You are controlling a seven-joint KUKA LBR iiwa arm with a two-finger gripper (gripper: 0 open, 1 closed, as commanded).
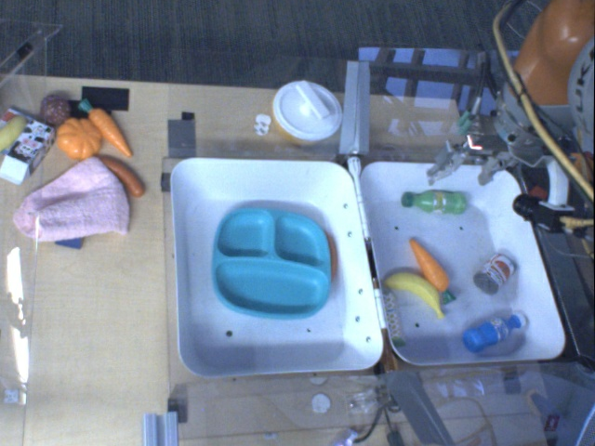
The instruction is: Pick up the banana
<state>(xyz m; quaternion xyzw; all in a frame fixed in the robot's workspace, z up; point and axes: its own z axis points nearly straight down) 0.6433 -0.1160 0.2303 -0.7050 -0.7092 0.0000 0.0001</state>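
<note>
The yellow banana [416,291] lies in the right bin [544,295], near its left wall, curved and touching the tip of an orange carrot [429,263]. My gripper [465,166] hangs over the far edge of that bin, well above and behind the banana, close to a green bottle [435,202]. Its fingers are spread open with nothing between them.
The right bin also holds a small can [495,272] and a blue bottle [490,333]. A blue divided tray [272,260] fills the left bin [186,277]. A white lid [308,110] sits behind the bins. Toy vegetables and a pink cloth [74,203] lie far left.
</note>
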